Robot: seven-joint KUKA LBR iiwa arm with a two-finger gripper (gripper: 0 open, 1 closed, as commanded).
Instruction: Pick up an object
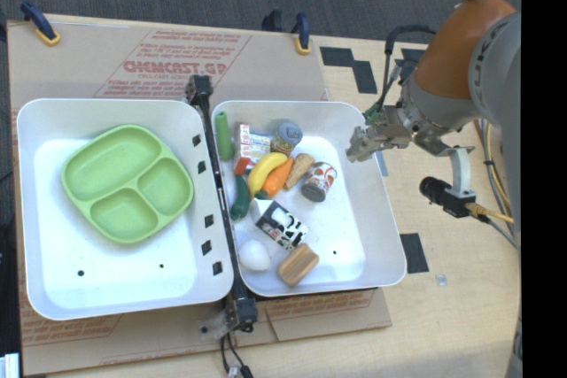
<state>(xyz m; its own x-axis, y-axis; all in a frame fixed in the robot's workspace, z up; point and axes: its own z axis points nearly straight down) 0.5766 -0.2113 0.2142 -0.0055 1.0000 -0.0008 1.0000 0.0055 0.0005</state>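
The right bin [376,217] holds a heap of small items. Near its middle lie a yellow banana [265,172], an orange carrot [280,179] and a red and white can [319,181]. A grey-blue tin [286,135] and a small box [251,140] sit at the bin's far side. Toward the near side are a black and white carton [283,227], a white egg [255,255] and a brown block [298,264]. My gripper [365,144] hangs over the bin's right rim, to the right of the can, with nothing seen in it.
The left bin [35,279] bears a green divided plate [128,182]. Green vegetables [240,198] lie along the right bin's left wall. A black divider with clips [213,190] runs between the bins. Cables and a black fitting [447,195] sit right of the bins.
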